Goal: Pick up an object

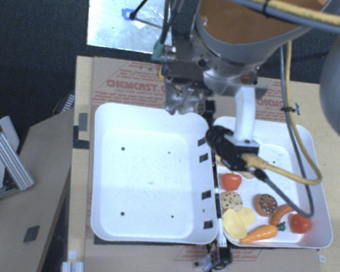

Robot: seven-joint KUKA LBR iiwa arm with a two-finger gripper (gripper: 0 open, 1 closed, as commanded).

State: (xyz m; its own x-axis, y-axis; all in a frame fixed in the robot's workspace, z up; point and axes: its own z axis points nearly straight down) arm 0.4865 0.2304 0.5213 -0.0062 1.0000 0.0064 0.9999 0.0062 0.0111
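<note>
My gripper (183,103) hangs high over the far rim of the left bin (149,178), near the divide between the two bins. Nothing shows beneath it. The toy foods lie in the near end of the right bin (321,204): a red tomato (231,181), a speckled cookie (231,200), a chocolate donut (265,204), pale yellow chips (237,221), an orange carrot (260,232), a sausage (281,213) and a second red piece (300,223). All of them sit well in front of and to the right of the gripper.
Both bins rest on a cardboard sheet (133,82) on the bench. Black clips (207,194) line the shared edge between the bins. A metal rail (7,155) stands off to the left of the bench.
</note>
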